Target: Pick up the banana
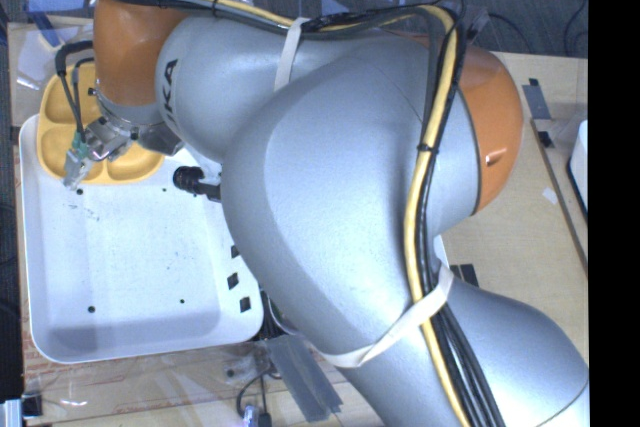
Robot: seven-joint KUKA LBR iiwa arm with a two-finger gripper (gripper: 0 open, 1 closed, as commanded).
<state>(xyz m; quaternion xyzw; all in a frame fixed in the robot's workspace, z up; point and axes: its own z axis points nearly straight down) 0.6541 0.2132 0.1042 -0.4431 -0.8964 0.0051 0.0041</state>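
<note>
Tool (pixel 82 155) sits low in the far-left corner of the left bin (pixel 120 315), tip down right at the yellow stuff there; its fingers are too small & cluttered w/ cables to read, so can't tell how wide it stands or whether anything is between them. Just under and beside the tool is the banana (pixel 55 140), or what reads as it: yellow curved lobes against the bin's far wall, partly hidden by the orange wrist band (pixel 130 35) above. Looks more like a small bunch than a single fruit, but can't be sure. Progress, as a judgement: approach done, tool at the fruit, grasp not confirmed, lift not started, since the yellow shape looks to rest on the bin floor. Left to do: close on it (if not already), raise it clear of the bin. Long axis: the visible part runs roughly along the bin's far edge, left to right, curve bulging toward the near side; which end is stem can't be told, the arm (pixel 340 215) covers the right end. Rest of the bin floor is bare white w/ a few dark specks; the big grey arm body covers the second bin and most of the table (pixel 560 165) on the right
</note>
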